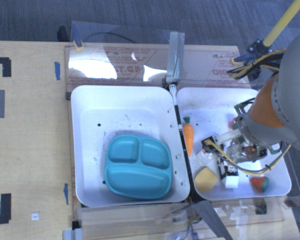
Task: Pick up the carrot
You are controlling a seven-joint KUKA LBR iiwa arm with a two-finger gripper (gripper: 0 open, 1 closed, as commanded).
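Teal divided plate (138,167) in left bin (85,134); yellow lemon (205,178), strawberry (260,183) in right bin (210,101).

Smooth glossy teal plastic tray (138,168)

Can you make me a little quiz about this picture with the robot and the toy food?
1. True or false: the orange toy carrot with a green top lies in the left white bin.
2. What sits in the left white bin? A) a red cup B) a teal plastic divided tray C) a banana
3. Fill in: the small red strawberry-like toy lies near the ___ corner of the right white bin as the camera sees it.

Key
1. False: the carrot lies in the right bin, along its left wall, apart from the gripper.
2. B
3. Lower right
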